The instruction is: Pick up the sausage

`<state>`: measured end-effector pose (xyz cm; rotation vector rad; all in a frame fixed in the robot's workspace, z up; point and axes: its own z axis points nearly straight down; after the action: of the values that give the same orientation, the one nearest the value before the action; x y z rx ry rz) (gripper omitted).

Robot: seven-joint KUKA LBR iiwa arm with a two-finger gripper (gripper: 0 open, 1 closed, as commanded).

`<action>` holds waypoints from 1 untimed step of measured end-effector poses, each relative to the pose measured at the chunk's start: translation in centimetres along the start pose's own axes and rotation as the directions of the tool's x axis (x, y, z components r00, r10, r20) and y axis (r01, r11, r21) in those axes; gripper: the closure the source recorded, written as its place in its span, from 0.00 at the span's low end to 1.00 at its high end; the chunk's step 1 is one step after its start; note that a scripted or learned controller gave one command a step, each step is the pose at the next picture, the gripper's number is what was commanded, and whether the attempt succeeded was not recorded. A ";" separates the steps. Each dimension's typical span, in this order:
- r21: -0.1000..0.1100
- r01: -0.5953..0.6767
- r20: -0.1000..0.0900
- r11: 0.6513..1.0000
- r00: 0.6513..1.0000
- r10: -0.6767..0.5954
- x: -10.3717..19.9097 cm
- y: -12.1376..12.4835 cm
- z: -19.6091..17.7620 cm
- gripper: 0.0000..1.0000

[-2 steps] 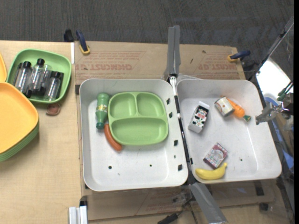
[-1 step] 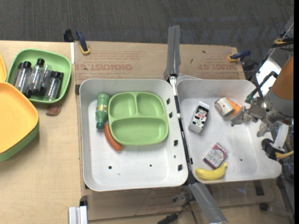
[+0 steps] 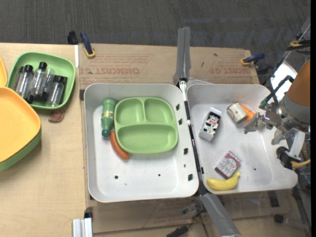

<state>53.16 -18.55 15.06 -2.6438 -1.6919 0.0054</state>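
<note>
While the pincer [image 3: 257,124] sits far right, the sausage [image 3: 118,145] is seen well away.
Orange-red, short, slightly curved; pincer state cannot be told.

Both bins [image 3: 98,177] are white. In the left one an orange-red sausage [image 3: 119,147] is seen beside a light green divided plate [image 3: 146,124] and a green bottle [image 3: 107,116]. In the right bin, a yellow banana [image 3: 223,182], a pink patterned packet [image 3: 227,164] and a white box printed in black [image 3: 211,124] are shown
</note>
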 end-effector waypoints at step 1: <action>0.000 0.017 0.000 1.000 1.000 -0.017 1.0 -0.7 6.0 0.00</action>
<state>52.89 -17.33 9.05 -2.6293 -1.7141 0.0049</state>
